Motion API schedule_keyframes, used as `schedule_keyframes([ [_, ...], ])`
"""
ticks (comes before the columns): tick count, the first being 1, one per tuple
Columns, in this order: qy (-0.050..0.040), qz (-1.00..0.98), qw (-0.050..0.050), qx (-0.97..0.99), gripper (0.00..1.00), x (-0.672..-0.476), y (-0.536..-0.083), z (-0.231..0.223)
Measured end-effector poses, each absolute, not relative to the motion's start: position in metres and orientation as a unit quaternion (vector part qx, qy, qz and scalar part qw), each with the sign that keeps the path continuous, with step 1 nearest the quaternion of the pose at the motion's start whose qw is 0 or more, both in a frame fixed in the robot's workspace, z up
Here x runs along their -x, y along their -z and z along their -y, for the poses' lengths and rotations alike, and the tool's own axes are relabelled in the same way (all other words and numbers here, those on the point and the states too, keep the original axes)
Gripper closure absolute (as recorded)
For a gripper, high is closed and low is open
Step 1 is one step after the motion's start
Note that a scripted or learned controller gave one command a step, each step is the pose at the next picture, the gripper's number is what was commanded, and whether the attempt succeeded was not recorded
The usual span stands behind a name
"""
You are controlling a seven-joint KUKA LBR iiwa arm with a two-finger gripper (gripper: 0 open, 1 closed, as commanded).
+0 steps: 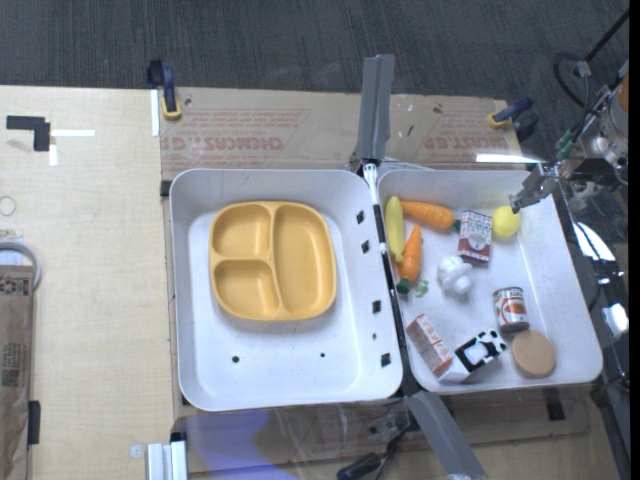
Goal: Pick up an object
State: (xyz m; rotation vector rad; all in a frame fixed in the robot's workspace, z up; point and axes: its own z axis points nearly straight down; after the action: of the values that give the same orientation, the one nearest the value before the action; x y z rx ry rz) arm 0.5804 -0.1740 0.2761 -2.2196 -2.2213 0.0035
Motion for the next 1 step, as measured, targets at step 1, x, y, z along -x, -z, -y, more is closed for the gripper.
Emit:
schedule_keyframes([
  [1, 0.0002, 0.758, 0.000, 0.653, 0.00, -0.5774, -0.1086, 0.1449],
])
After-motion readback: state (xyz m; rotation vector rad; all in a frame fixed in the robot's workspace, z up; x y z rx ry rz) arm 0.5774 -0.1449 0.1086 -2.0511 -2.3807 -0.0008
